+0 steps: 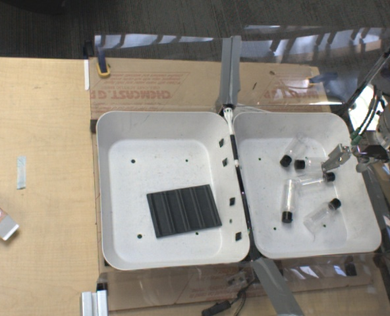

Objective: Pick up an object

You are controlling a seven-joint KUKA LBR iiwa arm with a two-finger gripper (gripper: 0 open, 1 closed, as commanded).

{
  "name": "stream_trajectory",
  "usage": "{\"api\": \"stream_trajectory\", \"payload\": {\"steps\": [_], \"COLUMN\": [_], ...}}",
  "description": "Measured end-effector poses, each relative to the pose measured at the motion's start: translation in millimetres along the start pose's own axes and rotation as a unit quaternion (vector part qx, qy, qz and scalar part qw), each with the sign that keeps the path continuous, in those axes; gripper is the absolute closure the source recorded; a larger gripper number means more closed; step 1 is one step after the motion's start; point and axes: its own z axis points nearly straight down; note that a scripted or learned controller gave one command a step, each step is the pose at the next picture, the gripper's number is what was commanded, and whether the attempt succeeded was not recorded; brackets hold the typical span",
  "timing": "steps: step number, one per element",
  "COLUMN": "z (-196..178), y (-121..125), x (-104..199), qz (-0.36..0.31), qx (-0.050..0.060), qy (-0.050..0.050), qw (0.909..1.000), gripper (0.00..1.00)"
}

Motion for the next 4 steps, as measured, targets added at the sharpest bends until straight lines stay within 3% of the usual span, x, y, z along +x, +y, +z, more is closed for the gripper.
{"api": "stream_trajectory", "payload": {"steps": [1, 2, 3, 4], "z": [100.9, 114.3, 105.1, -59.5], "y": [22.3, -51.8, -51.2, -41.7], "x": [-17.0, -17.7, -19.7, -23.4], "qz": [-0.033, -0.081, -0.080, -0.164], "qx": [-0.004, 0.000, -0.001, -0.002], "qy": [0.001, 0.005, 0.002, -0.001], "qw": [0.9994, 0.9967, 0.9968, 0.9864], "gripper": [0.00, 0.00, 1.00, 1.00]}}
